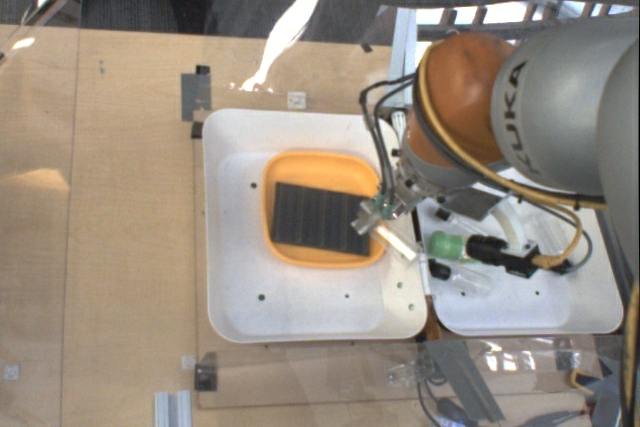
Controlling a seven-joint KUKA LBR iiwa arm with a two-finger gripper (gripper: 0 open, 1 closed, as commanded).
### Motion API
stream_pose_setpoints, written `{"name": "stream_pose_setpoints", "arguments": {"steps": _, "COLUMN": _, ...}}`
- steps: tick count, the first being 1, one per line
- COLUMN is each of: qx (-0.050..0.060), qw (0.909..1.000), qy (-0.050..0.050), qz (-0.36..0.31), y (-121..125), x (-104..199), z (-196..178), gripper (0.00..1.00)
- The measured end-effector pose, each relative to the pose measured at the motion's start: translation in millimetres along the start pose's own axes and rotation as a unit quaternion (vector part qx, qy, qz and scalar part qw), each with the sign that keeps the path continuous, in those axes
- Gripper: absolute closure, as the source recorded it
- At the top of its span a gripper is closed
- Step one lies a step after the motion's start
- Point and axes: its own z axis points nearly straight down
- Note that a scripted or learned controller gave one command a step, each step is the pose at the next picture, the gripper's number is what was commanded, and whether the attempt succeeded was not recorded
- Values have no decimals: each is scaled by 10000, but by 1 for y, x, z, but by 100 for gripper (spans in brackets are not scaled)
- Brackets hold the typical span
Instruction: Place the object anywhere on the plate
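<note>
The arm (560,105) ran off the right edge and covered much of the right bin (530,315), including its upper part. The hand (378,213) at the orange plate's (300,167) right rim was too small and cluttered with cables to tell how it stood.

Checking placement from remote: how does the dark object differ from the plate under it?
The dark ribbed object is a black, flat rectangle lying slightly askew; the orange plate is a rounded, rimmed dish. The object is smaller, lying within the plate's rim. Both sit in the left white bin, beside the gripper.
</note>
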Motion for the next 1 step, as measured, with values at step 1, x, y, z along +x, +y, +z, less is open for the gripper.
{"name": "stream_pose_setpoints", "arguments": {"steps": 1, "qx": -1, "qw": 10000, "qy": -1, "qz": 5, "y": 0, "x": 0, "z": 0, "gripper": 0}}
